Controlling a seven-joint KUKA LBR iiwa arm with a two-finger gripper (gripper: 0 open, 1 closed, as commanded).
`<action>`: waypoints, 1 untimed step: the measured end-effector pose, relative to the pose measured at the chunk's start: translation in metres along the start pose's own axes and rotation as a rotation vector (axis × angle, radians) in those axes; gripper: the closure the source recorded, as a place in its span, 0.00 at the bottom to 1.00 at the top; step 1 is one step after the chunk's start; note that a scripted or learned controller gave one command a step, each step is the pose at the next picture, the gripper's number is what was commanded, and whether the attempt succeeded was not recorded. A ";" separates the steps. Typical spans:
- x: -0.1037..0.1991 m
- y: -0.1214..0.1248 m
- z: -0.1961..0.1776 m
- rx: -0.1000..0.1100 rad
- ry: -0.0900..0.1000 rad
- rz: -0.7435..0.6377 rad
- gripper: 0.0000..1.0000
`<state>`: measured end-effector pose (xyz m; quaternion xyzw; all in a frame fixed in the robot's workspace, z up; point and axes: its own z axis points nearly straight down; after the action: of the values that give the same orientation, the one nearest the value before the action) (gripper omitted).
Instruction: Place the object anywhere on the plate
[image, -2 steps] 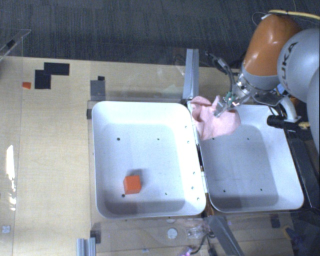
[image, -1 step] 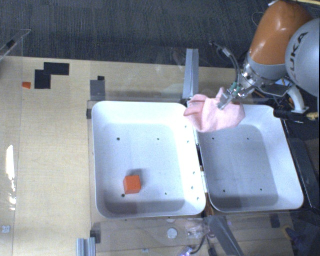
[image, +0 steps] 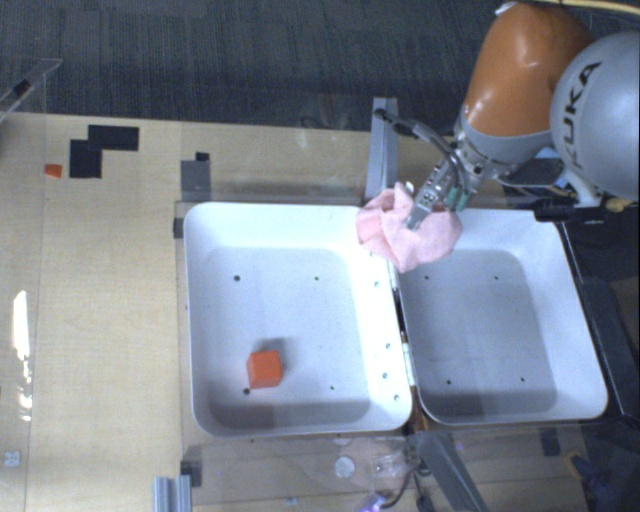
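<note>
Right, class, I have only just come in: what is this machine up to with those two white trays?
A grey and orange robot arm reaches in from the right. Its gripper holds a pink cloth, which hangs above the far end of the seam between the two bins. An orange block lies in the left bin, near its front. The right bin is under the arm. I cannot see a plate.

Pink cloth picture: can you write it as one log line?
end effector: gripping pink cloth | cloth: hanging over the divide between bins, top edge | orange block: left bin, lower left
</note>
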<state>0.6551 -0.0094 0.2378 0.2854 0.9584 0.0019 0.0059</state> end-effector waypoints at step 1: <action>0.035 0.032 -0.007 -0.003 0.000 -0.402 1.00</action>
<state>0.6436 0.0364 0.2447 0.0882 0.9961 0.0019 0.0067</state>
